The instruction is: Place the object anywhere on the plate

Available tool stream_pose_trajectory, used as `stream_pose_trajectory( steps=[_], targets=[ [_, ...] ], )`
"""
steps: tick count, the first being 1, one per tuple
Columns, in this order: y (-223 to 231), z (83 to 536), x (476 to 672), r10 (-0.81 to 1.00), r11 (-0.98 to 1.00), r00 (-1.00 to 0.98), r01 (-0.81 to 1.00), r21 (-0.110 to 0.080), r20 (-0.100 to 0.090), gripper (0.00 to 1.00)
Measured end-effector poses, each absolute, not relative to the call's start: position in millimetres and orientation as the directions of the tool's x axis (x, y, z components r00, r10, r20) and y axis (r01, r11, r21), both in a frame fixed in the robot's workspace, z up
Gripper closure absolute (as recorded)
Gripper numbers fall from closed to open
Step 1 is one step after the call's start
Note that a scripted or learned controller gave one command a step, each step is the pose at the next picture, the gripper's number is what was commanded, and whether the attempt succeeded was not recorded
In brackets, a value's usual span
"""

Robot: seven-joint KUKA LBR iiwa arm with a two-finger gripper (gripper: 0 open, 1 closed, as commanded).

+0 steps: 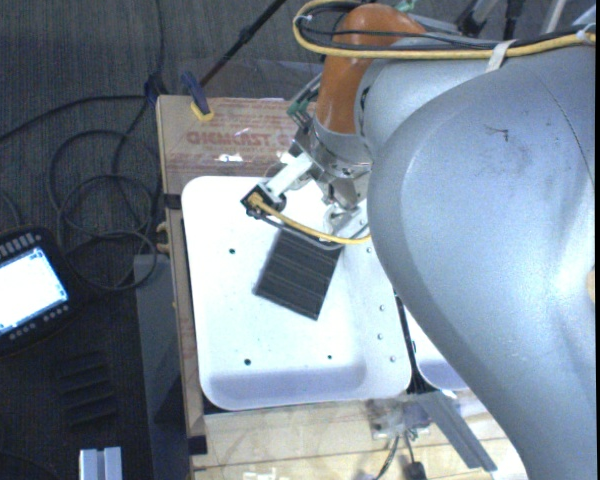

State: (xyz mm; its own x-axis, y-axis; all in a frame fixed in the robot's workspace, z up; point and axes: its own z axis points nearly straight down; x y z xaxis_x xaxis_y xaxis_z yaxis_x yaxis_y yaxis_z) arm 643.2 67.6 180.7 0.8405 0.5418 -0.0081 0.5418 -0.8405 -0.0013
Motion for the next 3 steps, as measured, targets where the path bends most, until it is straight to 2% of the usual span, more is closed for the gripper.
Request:
stream_pose_trajectory(
  steps=[1, 2, 3],
  targets=[
    [-19.2, 181.2, 651.9, 0.687, -0.727, 0.727, 0.687, -0.002, -0.007, 0.00],
    [-40.9, 275.5, 614.9, 0.645, -0.764, 0.764, 0.645, -0.001, -0.006, 0.00],
    [53.9, 227.4, 622.0, 0.816, -0.579, 0.579, 0.816, -0.005, -0.006, 0.00]
  ],
)
